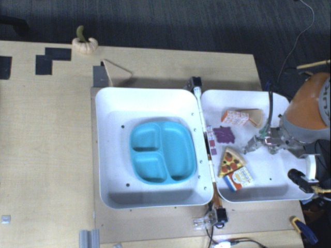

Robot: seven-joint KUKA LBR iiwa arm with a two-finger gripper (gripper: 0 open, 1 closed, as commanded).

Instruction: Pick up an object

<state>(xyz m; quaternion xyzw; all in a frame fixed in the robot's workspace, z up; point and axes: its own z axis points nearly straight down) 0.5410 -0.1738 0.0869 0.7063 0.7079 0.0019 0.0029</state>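
In the right bin (279, 186) lie several small objects. A purple piece (224, 135) rests near the left wall, with a toy pizza slice (231, 161) below it. A small printed carton (241, 178) touches the pizza slice's lower edge. A red and white packet with a tan end (241, 118) lies toward the back. My gripper (257, 142) hangs low over the bin's middle, right of the pizza slice and below the packet. Nothing shows in its grasp.
A blue divided plate (163, 151) lies in the left bin (111, 190). The arm's orange band (310, 105) and grey wrist cover the right bin's right side. A small gourd (84, 44) sits on the bench at the far left, and cables lie at the front edge.
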